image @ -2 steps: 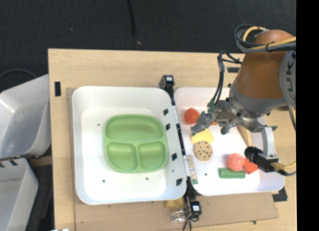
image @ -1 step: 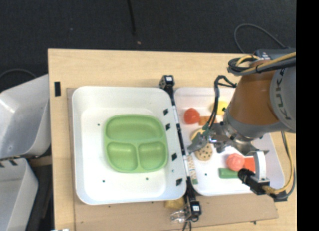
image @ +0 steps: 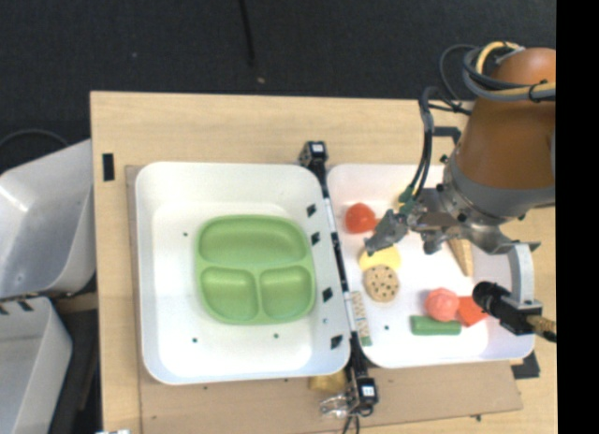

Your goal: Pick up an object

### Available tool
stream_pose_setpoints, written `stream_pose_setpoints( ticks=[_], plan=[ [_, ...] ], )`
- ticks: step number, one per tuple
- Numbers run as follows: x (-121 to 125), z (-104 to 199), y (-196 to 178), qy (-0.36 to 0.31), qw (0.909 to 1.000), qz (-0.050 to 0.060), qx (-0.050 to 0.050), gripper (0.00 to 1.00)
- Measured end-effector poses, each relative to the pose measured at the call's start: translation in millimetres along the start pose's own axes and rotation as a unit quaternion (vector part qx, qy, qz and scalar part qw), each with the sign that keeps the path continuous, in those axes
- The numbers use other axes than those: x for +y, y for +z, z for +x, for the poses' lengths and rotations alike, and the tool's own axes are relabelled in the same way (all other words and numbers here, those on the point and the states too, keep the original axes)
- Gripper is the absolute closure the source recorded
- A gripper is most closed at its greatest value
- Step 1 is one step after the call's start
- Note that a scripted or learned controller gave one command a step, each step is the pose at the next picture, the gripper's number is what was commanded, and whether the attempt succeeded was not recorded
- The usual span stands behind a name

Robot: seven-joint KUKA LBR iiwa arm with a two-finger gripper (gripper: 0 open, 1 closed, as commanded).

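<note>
The gripper [image: 388, 231] hung low over the right bin [image: 393, 348], just above the yellow piece [image: 379, 258] and cookie [image: 381, 282]; whether it was open or closed could not be told. The green stick [image: 435, 326] lay crosswise near the front wall.

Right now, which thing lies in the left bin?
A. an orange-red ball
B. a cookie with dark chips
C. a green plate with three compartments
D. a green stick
C: the green plate with its three compartments lies in the left bin; the cookie is in the right bin.
</note>
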State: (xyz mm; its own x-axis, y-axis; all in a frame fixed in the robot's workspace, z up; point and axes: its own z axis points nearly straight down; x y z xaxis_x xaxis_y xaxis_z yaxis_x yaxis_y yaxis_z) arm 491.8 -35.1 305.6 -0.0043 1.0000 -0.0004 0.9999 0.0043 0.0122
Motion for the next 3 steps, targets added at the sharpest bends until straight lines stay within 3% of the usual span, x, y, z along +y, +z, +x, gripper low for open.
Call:
stream_pose_setpoints(
  ticks=[1,2,3],
  plan=[
    [-0.9,-11.4,-39.0,0.001,1.0000,0.003,-0.001,0.00],
    [-0.1,-11.7,-46.9,-0.002,1.0000,0.005,-0.001,1.00],
    [-2.4,23.0,15.9,0.000,1.0000,0.009,0.000,1.00]
  ],
)
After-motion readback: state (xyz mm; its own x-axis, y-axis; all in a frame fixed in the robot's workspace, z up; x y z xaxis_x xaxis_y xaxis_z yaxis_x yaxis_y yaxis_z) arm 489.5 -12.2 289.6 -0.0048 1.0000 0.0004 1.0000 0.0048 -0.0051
